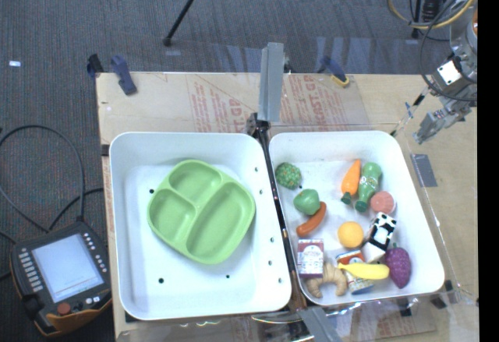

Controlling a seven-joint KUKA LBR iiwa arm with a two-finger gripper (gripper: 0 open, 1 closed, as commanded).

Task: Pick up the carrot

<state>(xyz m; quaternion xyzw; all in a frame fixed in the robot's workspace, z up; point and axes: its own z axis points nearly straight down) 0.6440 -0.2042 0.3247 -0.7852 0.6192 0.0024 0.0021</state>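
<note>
So your carrot [351, 177] is sitting in the right bin [413, 177], toward its far side, lying at a slant with the leafy end pointing near-left. Just beside it on the right is a green bottle [368, 183], pretty much touching it, and a pink round thing [382, 202] sits just near of that bottle. To the carrot's left you've got a broccoli floret [288, 174], then a green pepper [307, 200] with a red sausage-like piece [312, 220] near of it. Further toward you in the same bin: an orange [351, 234], a black-and-white carton [381, 230], a purple bunch of grapes [398, 266], a banana [366, 272], and a small red box [310, 258].

The left bin [125, 177] has a green divided plate [202, 210] lying flat in it.

Your hand [433, 124] is way off at the far right, hanging over the bench [195, 103] outside the right bin's far-right corner, well apart from the carrot. Nothing is visible between its fingers, but it's too small and blurry for me to tell whether it's released or clenched.
</note>
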